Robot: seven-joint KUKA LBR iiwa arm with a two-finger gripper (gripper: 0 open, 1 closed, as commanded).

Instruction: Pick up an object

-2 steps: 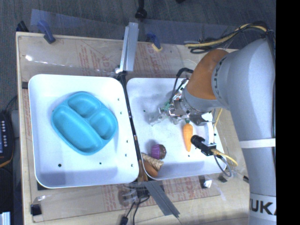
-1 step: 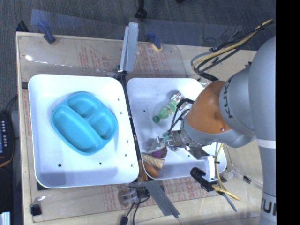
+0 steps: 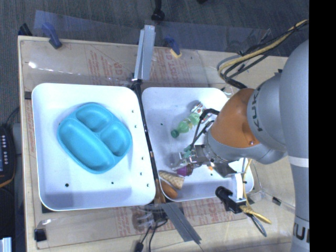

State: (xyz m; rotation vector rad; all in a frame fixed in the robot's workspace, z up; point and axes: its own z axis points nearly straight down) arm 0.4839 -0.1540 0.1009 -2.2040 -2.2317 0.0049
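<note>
The likeliest target is a small purple object (image 3: pixel 183 170), too small to identify, lying on the floor of the right-hand shallow white plastic bin (image 3: pixel 157 109), directly at the tip of the two-finger metal pincer (image 3: pixel 190 159). Whether the pincer's fingers stand apart or together cannot be told; wrist and cabling crowd the view there, and nothing is seen clamped between them.

Judged step: the descent onto an object, the grasp not yet confirmed. The next move calls for the fingers to straddle one piece only, close, then lift straight up clear of the bin wall.

Just below-left of the pincer, against the bin's near rim, lies a tan ridged cone with an orange-brown rounded end (image 3: pixel 171 183), matt in look. Above the pincer, well apart from it, lies a green translucent bottle-shaped toy (image 3: pixel 185 125), smooth and glossy, with a small silvery piece (image 3: pixel 197 108) beyond its top end.

Far to the pincer's left, the second white bin (image 3: pixel 47 188) holds a bright blue moulded plastic tray (image 3: pixel 94 135) with three rounded compartments, smooth-surfaced.

The grey arm with its orange band (image 3: pixel 233 125) overhangs the right bin's right half.
</note>
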